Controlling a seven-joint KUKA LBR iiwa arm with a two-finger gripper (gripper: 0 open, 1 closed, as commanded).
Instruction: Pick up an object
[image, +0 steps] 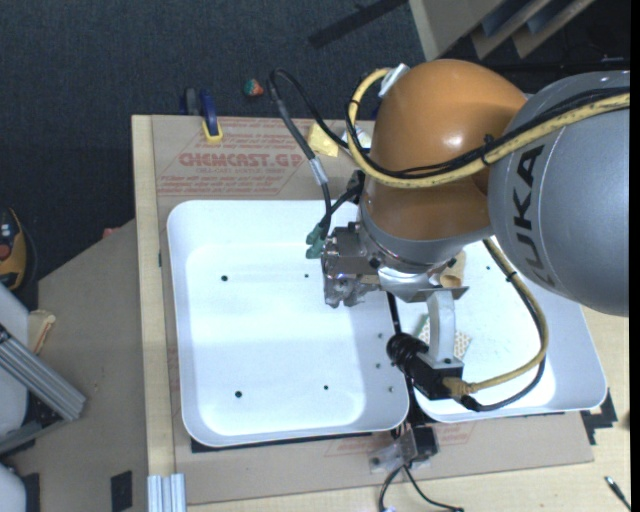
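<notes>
My gripper hangs over the right part of the left bin, close to the wall shared with the right bin. Its metal body is seen from above, under the big orange and grey wrist. A pale, speckled object lies in the right bin just below the wrist, partly covered by the arm. A small tan piece pokes out beside the wrist in the same bin. I see nothing between the fingers from this angle.
Black and yellow cables loop from the wrist over the divider near the front edge. A brown board with red lettering lies behind the bins. The arm hides much of the right bin.
</notes>
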